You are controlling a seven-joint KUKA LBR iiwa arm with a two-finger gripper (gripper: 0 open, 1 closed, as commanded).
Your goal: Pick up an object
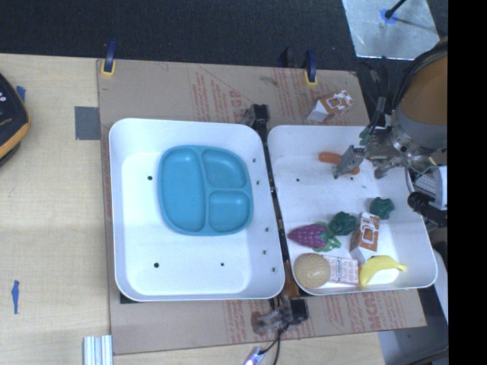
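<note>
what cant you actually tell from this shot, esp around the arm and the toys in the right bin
- Pincer: too small and blurred in the camera view to tell open or shut.
- Carrot: its right end is hidden under the pincer, so contact is unclear.
- Small carton: print too small to read.
- Arm: cut off by the right edge.
- Dark device: cut off by the left edge.

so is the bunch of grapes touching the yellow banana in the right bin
Apart. The camera view shows the grapes left of the snack packet, and the banana lying near the bin's front right corner, with the packet and bare white floor between them.
</note>
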